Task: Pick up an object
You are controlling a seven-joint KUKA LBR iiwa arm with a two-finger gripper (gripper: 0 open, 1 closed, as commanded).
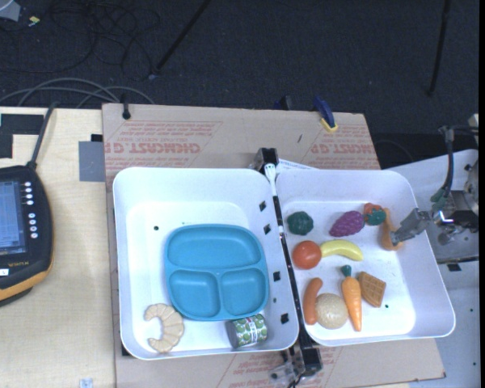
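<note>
Two white bins (145,192), jaws (404,234) beside croissant-shaped pastry (386,234)

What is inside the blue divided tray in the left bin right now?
The blue tray shows three bare compartments. A croissant and a green can lie beside it on the left bin floor. Whatever is under the tray is covered.

Left bin (133,217): blue three-compartment plastic tray (216,271), tan toy croissant (165,326) and green tin can (248,331) before it.
Right bin (420,297): orange plastic carrot (352,297) right of beige round potato (331,310) (touching); yellow toy banana (343,250) behind.
</note>
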